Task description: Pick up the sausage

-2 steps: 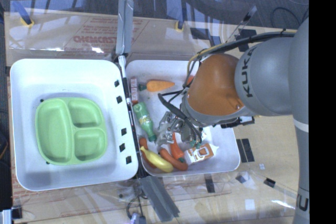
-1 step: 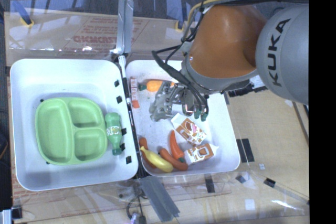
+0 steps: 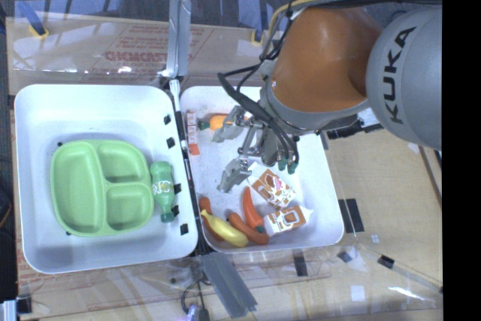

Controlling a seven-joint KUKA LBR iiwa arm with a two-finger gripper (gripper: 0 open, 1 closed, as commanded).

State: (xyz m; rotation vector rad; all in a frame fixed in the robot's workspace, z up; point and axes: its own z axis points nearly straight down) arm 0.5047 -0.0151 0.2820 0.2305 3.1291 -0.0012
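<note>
I see the pincer over the right bin — fingers spread, holding nothing — with the sausage just beside it, near the banana.

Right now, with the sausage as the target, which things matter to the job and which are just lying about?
Job:
sausage
gripper
right bin

Lying about:
banana
two small cartons
green tray
green bottle
left bin
</note>
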